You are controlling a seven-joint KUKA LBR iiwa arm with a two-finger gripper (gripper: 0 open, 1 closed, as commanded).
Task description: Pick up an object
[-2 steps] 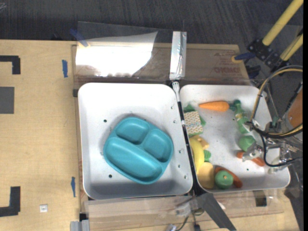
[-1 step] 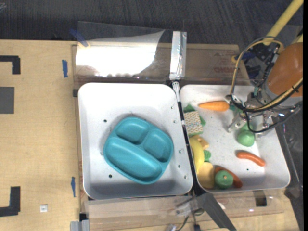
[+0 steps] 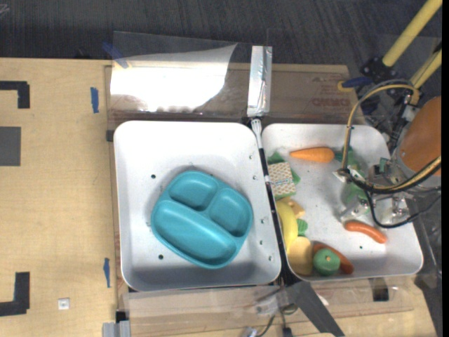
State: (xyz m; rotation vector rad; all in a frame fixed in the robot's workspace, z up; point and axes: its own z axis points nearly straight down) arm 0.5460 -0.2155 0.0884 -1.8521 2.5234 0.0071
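Look first at the left bin (image 3: 133,188): a shallow, smooth white tray with rounded corners and a few small dark holes in its floor. On it lies a teal divided plate (image 3: 202,218), glossy plastic, oval in outline, with two small compartments at the far side and one long one at the near side. It sits slightly turned, near the middle of the bin.

The right bin (image 3: 407,262) is of the same white make and holds the toy food. An orange carrot (image 3: 312,155), tapered and matte, lies near the far edge with its green top (image 3: 339,156) towards the right. Along the wall shared with the left bin you see a small checkered woven-looking piece (image 3: 280,177) over something green, then a yellow banana-shaped piece (image 3: 287,220), and below it a pale yellow rounded lump (image 3: 300,255). Just beside that lump, at the near edge, sits a green round piece on an orange-red base (image 3: 327,260). A smaller slim orange-red piece (image 3: 365,232), shaped like a chilli or little carrot, lies towards the right, apart from the others.

The arm comes in from the right, its orange band (image 3: 424,135) at the frame's edge, with black and yellow cables (image 3: 372,181) looping out over the bin. The gripper (image 3: 354,195) hangs low over the right bin's middle, just above the slim orange-red piece. It is pale and blurs into the white floor, so you cannot tell how it is set or whether anything is in it.
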